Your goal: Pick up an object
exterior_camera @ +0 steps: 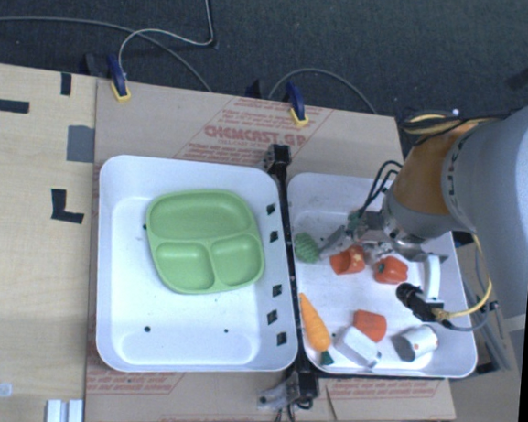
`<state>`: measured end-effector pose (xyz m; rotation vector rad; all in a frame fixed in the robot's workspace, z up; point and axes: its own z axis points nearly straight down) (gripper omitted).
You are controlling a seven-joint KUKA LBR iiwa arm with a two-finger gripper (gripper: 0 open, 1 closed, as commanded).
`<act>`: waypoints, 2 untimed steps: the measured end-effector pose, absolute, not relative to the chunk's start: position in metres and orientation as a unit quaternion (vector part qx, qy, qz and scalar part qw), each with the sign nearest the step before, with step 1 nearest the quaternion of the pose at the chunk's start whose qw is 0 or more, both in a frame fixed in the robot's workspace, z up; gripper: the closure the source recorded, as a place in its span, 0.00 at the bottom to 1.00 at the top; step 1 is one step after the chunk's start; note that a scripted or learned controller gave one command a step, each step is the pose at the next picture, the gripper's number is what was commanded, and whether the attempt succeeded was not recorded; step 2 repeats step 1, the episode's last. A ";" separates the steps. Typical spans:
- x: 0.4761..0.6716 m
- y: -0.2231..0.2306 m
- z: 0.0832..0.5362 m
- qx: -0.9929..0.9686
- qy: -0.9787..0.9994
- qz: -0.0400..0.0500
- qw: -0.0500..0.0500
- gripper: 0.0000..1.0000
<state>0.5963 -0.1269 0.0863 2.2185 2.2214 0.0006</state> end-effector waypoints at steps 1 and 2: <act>0.596 -0.127 0.096 0.707 0.708 0.000 0.002 1.00; 0.596 -0.127 0.096 0.707 0.708 0.000 0.002 1.00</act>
